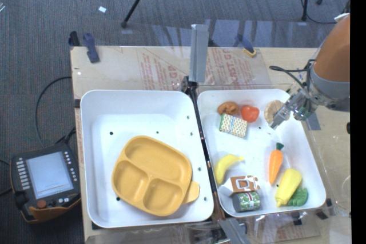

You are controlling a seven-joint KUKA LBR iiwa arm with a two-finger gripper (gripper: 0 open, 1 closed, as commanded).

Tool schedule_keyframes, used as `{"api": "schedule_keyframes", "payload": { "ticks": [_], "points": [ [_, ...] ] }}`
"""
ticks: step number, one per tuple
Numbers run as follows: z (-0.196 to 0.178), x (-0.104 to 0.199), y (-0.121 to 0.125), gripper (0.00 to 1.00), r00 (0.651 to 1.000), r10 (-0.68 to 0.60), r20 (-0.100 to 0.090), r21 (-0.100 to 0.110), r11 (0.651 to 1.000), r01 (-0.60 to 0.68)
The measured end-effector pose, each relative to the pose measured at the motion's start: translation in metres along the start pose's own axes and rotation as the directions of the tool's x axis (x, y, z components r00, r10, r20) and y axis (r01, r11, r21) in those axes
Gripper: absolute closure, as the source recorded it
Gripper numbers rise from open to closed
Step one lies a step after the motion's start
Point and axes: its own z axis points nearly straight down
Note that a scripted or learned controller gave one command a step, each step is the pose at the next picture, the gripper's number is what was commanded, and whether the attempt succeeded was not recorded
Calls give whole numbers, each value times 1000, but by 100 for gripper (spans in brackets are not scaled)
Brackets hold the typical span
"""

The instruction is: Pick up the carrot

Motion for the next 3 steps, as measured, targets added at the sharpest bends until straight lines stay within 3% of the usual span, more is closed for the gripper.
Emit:
{"api": "schedule_keyframes", "payload": {
  "ticks": [1,2,3],
  "points": [
    [1,1,0,0,1000,-2,-2,1,1000,2],
    [110,15,-68,0,999,33,3,-3,999,-33],
    [100,13,-67,100,1000,30,8,-7,1000,-30]
  ]
}}
